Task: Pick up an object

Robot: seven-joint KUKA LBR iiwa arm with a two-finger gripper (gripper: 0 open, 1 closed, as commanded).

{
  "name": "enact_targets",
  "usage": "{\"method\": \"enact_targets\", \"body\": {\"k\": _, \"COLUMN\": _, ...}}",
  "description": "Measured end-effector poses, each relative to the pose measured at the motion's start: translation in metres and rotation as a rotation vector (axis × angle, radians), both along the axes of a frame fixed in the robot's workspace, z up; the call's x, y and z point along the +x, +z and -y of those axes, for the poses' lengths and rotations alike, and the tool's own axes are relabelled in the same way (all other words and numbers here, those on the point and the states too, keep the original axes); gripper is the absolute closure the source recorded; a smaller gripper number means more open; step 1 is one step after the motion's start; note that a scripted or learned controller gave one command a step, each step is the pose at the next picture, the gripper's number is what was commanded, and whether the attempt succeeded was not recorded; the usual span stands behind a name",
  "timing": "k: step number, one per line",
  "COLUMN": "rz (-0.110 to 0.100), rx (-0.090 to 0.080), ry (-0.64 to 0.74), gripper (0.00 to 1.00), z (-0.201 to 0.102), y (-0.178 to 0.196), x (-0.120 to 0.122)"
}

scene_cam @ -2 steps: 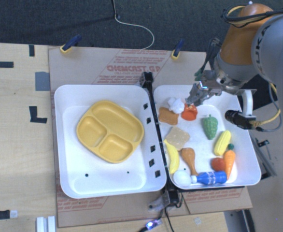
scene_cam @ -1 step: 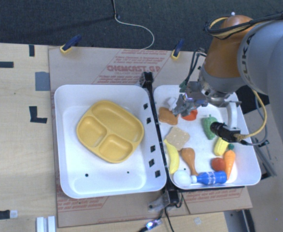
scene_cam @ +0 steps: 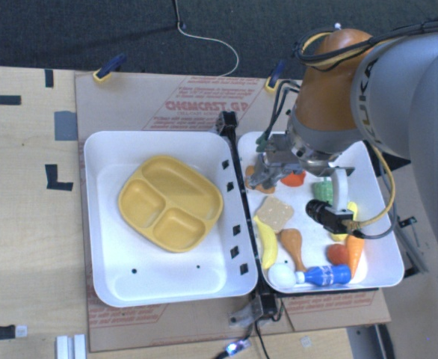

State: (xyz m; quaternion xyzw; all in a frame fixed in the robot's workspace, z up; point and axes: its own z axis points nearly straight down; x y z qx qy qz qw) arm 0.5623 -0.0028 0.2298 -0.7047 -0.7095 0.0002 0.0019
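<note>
A: Arm [scene_cam: 353, 88] reaching in from the right, grey with that orange band, and the pincer [scene_cam: 267, 172] is down over the upper left corner of the right bin [scene_cam: 383, 271].

B: Fingers spread or pressed together?

A: Cannot tell from up here; the wrist covers most of it. Nothing shows between them that I could call held.

B: What's lying under it?

A: An orange-red piece [scene_cam: 294, 178] just beside the pincer, partly hidden by it. Below that, a tan slice of toast [scene_cam: 274, 214]. A yellow banana [scene_cam: 267, 244] runs down along the bin's left wall, and a drumstick [scene_cam: 292, 247] lies just right of it.

B: And the bottom edge?

A: A white egg-like thing [scene_cam: 281, 275] in the lower left corner, touching a blue and white bottle [scene_cam: 325, 276] lying on its side. A carrot [scene_cam: 351, 253] sits above the bottle's right end. A green item [scene_cam: 323, 191] is further up, near the arm's black fitting [scene_cam: 327, 214].

B: The left bin?

A: The left bin [scene_cam: 107, 275] carries a yellow divided tray [scene_cam: 170, 202], three compartments, lying flat and turned at an angle. Both bins sit on a cardboard sheet [scene_cam: 196, 99] on the table [scene_cam: 25, 260].
</note>
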Motion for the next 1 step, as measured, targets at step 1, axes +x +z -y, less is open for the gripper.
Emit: {"method": "enact_targets", "body": {"k": 1, "rz": 0.000, "rx": -0.001, "ry": -0.001, "gripper": 1.00, "z": -0.0381, "y": 0.0012, "x": -0.0079}}
